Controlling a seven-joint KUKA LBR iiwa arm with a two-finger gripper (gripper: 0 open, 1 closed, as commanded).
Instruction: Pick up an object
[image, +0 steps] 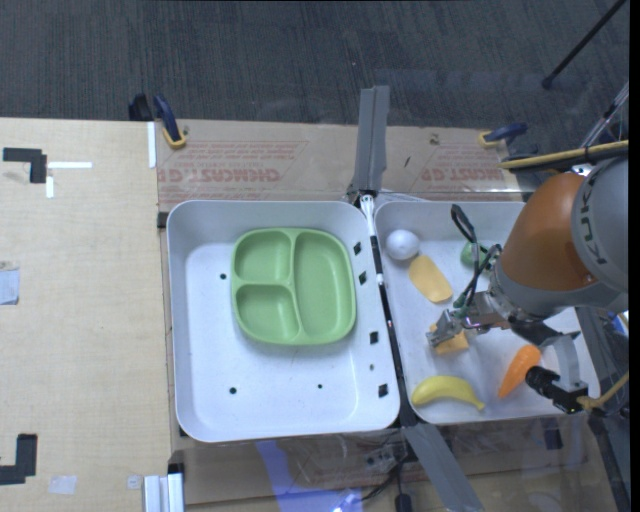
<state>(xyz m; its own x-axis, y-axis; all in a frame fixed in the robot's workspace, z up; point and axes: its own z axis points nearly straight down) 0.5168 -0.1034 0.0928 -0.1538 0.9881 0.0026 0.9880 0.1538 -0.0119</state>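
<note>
The hand (447, 333), grip unclear, sits mid right bin (425, 395) at a yellow block (452, 343).

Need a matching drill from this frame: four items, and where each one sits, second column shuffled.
Items:
1. plate
2. banana
3. ball
4. carrot

Places:
A. right bin, far end, by the divider
B. left bin
C. right bin, near edge, lying flat
D. right bin, near-right, under the arm

Pairs: 1-B, 2-C, 3-A, 4-D

The claw is low in the right bin, over a small yellow block; whether it grips it is unclear.
</note>
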